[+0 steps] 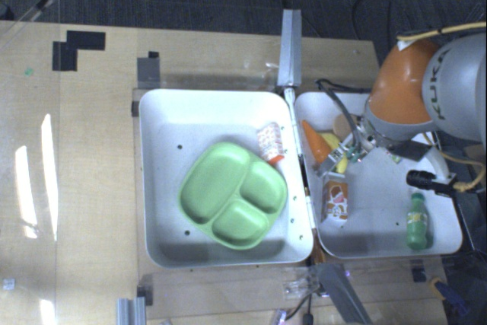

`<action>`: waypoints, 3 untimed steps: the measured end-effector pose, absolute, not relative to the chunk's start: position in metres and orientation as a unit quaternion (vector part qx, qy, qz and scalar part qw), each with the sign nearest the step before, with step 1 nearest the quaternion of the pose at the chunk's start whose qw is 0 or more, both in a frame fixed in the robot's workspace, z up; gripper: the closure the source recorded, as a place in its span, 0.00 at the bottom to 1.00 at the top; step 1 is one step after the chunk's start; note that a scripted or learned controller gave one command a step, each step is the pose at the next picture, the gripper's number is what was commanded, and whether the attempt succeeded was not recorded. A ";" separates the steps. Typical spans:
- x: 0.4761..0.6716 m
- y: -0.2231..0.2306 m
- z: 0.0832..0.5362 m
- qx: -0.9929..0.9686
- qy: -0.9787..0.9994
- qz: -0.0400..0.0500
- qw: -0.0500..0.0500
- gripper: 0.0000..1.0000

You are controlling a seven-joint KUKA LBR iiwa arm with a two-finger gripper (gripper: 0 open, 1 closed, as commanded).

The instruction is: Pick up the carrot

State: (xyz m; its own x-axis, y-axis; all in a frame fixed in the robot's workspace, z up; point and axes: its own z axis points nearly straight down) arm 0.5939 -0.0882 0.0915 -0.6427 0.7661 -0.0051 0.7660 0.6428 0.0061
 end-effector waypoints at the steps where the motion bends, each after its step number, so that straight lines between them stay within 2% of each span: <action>1: 0.543 -0.041 0.186 0.412 0.911 0.002 0.004 0.00; 2: 0.553 -0.043 0.187 0.336 0.942 0.002 0.004 0.00; 3: 0.602 -0.033 0.186 0.326 0.945 0.002 0.004 0.00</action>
State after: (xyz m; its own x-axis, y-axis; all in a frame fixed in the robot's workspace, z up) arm 0.6015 -0.0332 0.1863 -0.7868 0.6172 -0.0061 0.6172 0.7868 0.0061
